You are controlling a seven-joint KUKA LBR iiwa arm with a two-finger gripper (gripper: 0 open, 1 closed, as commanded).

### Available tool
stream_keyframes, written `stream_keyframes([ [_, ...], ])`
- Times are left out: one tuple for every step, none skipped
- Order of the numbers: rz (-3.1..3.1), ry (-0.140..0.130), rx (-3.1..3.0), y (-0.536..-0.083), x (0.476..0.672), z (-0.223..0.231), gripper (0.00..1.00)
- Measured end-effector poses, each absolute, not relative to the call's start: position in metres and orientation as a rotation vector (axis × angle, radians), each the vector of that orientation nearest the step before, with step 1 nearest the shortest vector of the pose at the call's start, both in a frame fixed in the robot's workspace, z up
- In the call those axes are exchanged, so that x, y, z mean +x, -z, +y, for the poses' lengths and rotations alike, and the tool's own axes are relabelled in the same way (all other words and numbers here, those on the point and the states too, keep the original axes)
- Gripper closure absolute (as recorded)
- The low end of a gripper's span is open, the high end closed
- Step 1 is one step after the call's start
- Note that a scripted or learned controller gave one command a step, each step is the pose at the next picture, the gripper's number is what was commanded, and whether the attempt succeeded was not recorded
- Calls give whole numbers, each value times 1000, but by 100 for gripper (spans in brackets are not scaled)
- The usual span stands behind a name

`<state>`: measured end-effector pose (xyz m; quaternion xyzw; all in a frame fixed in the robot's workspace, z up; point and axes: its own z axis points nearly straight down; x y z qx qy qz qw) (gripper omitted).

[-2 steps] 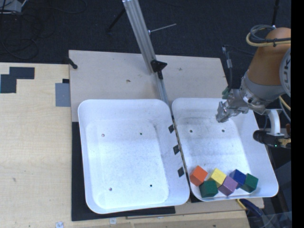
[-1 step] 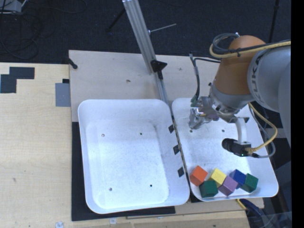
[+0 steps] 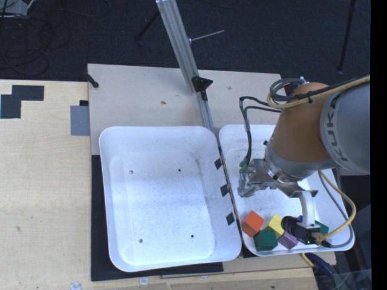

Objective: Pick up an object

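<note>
My gripper (image 3: 245, 183) hangs over the left side of the right bin (image 3: 233, 139), under the grey arm with its orange band. Whether anything sits between its fingers is hidden by the wrist. Below it, at the bin's front, lie an orange block (image 3: 253, 222), a yellow block (image 3: 276, 224), a dark green block (image 3: 265, 240) and a small purple block (image 3: 288, 240). The orange block is the closest to the gripper, a little below and to its right.
The left bin (image 3: 160, 195) lies beside the right one, parted by a rim with black clips (image 3: 224, 190). A slanted aluminium bar (image 3: 184, 56) rises behind the bins. Cables (image 3: 320, 237) trail over the right bin's front right corner.
</note>
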<state>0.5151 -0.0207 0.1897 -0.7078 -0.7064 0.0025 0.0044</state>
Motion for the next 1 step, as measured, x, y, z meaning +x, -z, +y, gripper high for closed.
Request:
stream_keyframes([
  [-2224, 6, -2224, -276, 514, -26, 100],
])
